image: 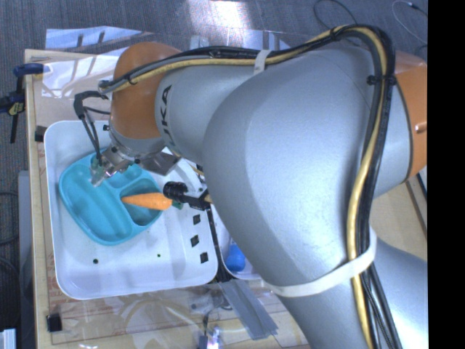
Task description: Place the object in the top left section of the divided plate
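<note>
A light blue divided plate [102, 206] lies in the left white bin [109, 278]. An orange carrot [147, 201] rests in the plate's right-hand section, its green end pointing right toward a black fitting. My gripper [102, 167] hangs over the plate's upper edge, up and left of the carrot and apart from it. The orange band of the wrist [138, 93] sits just above it. The gripper's tip is small and partly lost against the plate.
The grey arm [290, 158] covers most of the right bin and the middle of the view. A blue object [236, 257] peeks out under the arm in the right bin. Clamps and tape lie along the bench's left edge.
</note>
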